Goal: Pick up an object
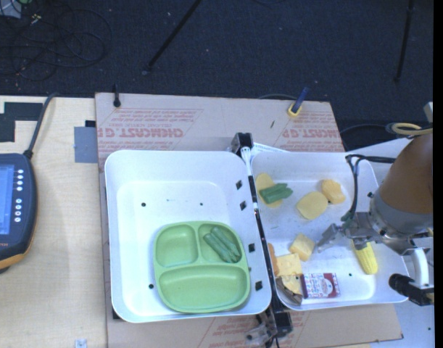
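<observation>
- Nearest the lens, hard against the right bin's point(330, 167) near wall: small red-and-white carton point(321, 286), lying flat, with pale yellow blocks point(288, 267) touching its left side.
- Hovering over that bin's right half: pincer point(338, 232), metal fingers point(327, 238) spread fairly wide and pointing left, nothing between them.
- Likeliest target, just left of the fingertips: yellow cube point(302, 247), apart from the steel, near the bin's middle.
- Judged light, stiff or slightly spongy, dull-surfaced, not fragile; best taken across two opposite flat faces, squarely, to avoid it pivoting out.
- Just right of the pincer, under the wrist: corn cob point(366, 257), ridged and rounded, likely to roll if nudged.
- Farther back from the cube: round yellow piece point(312, 205), another yellow lump point(333, 191) beyond it, and green beans point(275, 192) lying on a yellow bit near the bin's left wall.
- Little in the way of the cube itself; pale blocks toward the near-left could be bumped on a long closing sweep.
- Left of the right bin: second bin point(134, 187) holding a green divided tray point(201, 280) with beans point(222, 244) in its upper right compartment.
- Under both bins: cardboard sheet point(177, 125) on the counter point(32, 296), tablet point(7, 205) at far left.
</observation>
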